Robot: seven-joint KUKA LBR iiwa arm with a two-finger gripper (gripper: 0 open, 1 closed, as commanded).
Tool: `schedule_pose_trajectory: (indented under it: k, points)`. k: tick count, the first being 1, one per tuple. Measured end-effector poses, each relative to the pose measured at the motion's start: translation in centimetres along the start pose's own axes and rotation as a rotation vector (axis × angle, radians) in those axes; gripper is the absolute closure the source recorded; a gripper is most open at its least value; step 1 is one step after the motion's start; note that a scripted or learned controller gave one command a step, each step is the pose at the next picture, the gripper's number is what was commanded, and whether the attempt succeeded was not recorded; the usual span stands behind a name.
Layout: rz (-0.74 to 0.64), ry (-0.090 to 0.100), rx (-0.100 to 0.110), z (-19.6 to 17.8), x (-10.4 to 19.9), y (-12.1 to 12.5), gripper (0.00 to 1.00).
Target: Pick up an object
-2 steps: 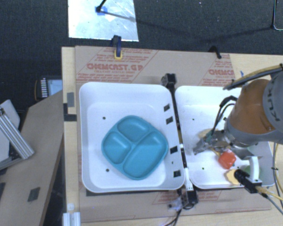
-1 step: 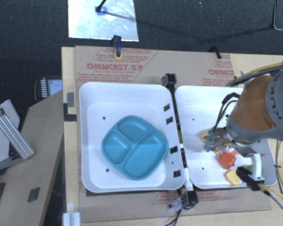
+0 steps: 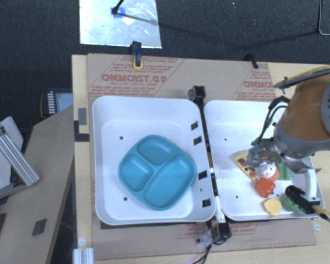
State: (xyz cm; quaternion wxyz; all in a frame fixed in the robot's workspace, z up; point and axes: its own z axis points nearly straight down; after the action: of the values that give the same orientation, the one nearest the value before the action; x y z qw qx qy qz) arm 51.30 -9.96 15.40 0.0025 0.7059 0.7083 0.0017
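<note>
I cannot tell how my jaws stand; my gripper (image 3: 259,159) sits low in the right bin (image 3: 225,142), over a cluster of small objects (image 3: 264,187), perhaps touching the pile's top. I judge this the reach-and-grasp step. Next: close on one piece, then lift straight up.

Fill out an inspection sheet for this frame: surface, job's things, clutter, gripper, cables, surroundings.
Surface: two white bins, left bin, right bin, on cardboard.
Job's things: small items piled in the right bin, including a red piece and a yellow piece.
Clutter: blue divided plate in the left bin.
Gripper: gripper low over the pile; finger state unclear.
Cables: dark cables along the wrist.
Surroundings: foil sheet on dark floor.
</note>
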Motion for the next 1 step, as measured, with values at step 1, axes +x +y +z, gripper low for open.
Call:
schedule_pose_trajectory:
  k: [1]
  points:
    - [0.0, -0.001, -0.002, -5.99, -0.91, 0.4, 1.0]
